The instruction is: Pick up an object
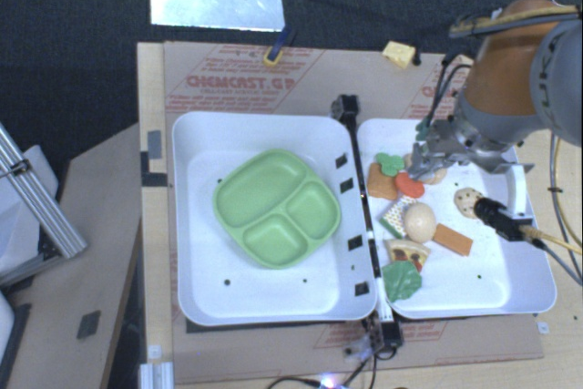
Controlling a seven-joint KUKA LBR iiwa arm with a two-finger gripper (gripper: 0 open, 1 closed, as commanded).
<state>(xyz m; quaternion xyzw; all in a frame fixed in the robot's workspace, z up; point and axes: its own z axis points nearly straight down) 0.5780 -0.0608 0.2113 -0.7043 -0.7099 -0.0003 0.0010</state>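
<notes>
- Several small toy foods are seen lying in the right bin (533, 287): a red piece (410, 188), a green leafy piece (390, 164), an egg (420, 220), an orange block (453, 240), a cookie (467, 199) and a green piece (402, 281) near the front.
- Nothing is seen lifted; the pick is judged not yet done.
- The gripper (426, 167) is lowered just over the red piece; whether it is clenched or released cannot be told.
- A green divided plate (276, 208) is seen in the left bin (196, 287) on the bench (237, 77).

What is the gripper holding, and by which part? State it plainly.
It cannot be told. The gripper is low over the red toy piece in the right bin, but nothing visibly sits between its fingers.
</notes>
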